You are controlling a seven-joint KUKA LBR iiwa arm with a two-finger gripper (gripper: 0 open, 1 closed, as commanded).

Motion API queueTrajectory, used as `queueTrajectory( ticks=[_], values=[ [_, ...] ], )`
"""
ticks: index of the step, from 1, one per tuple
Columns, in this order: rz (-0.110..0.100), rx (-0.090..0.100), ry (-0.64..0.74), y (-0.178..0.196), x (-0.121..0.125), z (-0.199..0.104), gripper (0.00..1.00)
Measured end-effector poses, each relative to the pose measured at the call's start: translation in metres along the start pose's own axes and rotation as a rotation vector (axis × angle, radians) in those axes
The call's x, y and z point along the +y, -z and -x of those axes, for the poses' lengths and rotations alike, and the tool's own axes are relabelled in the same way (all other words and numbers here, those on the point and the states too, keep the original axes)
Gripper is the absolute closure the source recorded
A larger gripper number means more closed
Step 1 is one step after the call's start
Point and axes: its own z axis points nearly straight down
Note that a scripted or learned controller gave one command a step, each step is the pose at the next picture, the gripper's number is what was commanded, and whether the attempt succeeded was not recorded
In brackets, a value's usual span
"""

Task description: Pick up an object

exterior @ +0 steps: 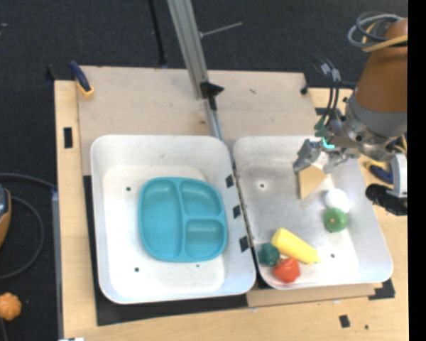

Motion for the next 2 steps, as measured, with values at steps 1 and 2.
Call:
queueTrajectory(
  ticks=[1, 2],
  values=[
    [0.002, 0.0, 0.0, 0.001, 0.001, 0.0, 0.0],
    [-0.003, -0.001, 0.0, -0.052, -0.006, -0.007, 0.0]
  ],
)
